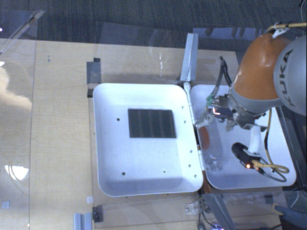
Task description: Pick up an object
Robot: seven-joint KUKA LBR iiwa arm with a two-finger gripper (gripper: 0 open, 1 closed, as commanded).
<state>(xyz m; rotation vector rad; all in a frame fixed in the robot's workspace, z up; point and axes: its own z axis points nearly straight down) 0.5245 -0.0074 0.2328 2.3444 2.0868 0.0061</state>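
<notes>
Lying against the left wall of the right bin (283, 174), the clear bottle (211, 150) looks light and slick, so you should take it across its middle, though you cannot tell the gripper (218, 113) state above it.

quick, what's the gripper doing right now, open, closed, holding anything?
Gripper: cannot be told; it sits over the right shallow white bin, above a clear plastic bottle.
</notes>
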